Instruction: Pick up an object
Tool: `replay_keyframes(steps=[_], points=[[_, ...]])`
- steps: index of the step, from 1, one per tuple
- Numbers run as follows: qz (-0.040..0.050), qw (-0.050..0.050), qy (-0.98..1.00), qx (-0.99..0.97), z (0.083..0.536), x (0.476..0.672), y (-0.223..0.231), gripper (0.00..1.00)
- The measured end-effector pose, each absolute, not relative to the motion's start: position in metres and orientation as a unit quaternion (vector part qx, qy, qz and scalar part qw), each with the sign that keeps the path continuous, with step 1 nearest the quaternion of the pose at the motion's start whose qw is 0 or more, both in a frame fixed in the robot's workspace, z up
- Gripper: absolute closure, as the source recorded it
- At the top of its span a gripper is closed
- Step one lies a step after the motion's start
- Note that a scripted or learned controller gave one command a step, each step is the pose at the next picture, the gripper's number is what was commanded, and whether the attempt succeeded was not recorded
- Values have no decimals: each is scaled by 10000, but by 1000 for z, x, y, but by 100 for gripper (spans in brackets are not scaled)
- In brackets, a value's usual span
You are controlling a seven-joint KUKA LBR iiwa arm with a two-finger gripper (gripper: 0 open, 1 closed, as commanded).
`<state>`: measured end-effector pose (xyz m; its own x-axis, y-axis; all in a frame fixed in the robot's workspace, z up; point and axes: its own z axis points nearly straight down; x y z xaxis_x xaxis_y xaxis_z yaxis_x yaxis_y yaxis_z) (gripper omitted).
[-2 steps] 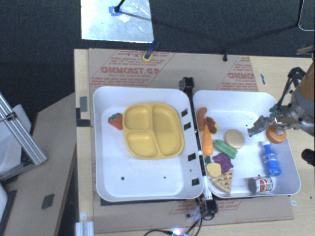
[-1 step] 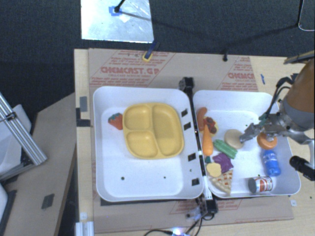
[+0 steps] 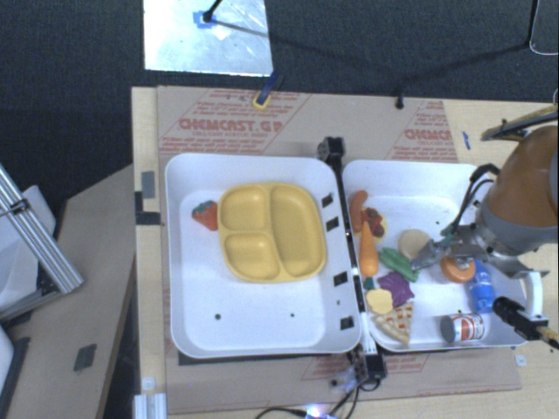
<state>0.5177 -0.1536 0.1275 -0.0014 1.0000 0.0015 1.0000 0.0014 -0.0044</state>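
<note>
The right bin (image 3: 410,180) holds several toy foods: a beige round piece (image 3: 412,239), a green piece (image 3: 397,263), a purple piece (image 3: 397,287), an orange carrot (image 3: 369,253), a pizza slice (image 3: 395,323), an orange round piece (image 3: 458,271), a blue bottle (image 3: 481,291) and a small can (image 3: 463,327). My gripper (image 3: 430,255) is low in this bin, reaching in from the right. Its tip lies between the beige piece and the orange round piece, just right of the green piece. The grey wrist covers part of the bin's right side.
The left bin (image 3: 175,260) holds a yellow divided plate (image 3: 271,231) with a red strawberry (image 3: 206,214) beside its left edge. A black divider (image 3: 342,234) runs between the bins. A small yellow piece (image 3: 379,301) and a dark red piece (image 3: 375,222) lie near it.
</note>
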Motion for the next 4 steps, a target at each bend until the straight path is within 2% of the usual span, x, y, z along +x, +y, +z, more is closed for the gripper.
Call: replay_keyframes(steps=[1,2,3,4], points=[[-23,-24,-7071,-7072,91,521,-154,0],[-37,-161,-7064,-7076,105,525,-160,100],[-12,-20,-7084,-7059,148,530,-160,100],[-16,-28,-7086,-7056,192,530,-160,100]])
